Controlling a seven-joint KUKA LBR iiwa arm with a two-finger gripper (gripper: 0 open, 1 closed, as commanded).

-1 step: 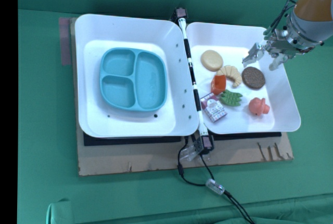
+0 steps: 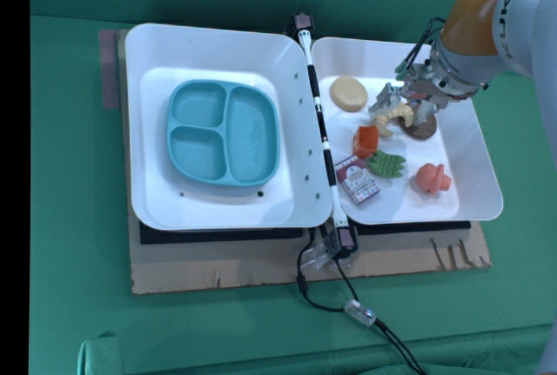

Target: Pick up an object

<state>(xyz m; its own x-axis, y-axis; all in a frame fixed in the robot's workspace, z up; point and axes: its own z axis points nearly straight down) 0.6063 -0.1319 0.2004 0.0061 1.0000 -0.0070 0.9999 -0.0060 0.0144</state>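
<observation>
In the right bin (image 2: 474, 157), the gripper (image 2: 393, 109) sits low over a pale yellow curled object (image 2: 402, 114), just touching it; whether it is pinched I cannot tell. Nearer the camera lie a red block (image 2: 365, 141), a green leafy piece (image 2: 386, 164), a pink box (image 2: 358, 180) and an orange figure (image 2: 432, 178). A brown disc (image 2: 423, 130) lies just beside the gripper, a tan round (image 2: 348, 93) to its left. Bare floor remains beyond it, toward the far rim.

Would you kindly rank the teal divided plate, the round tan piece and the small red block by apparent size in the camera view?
1. Teal divided plate, by far the largest.
2. Round tan piece.
3. Small red block, slightly smaller than the tan piece; both lie in the right bin, so the comparison is fair.
</observation>
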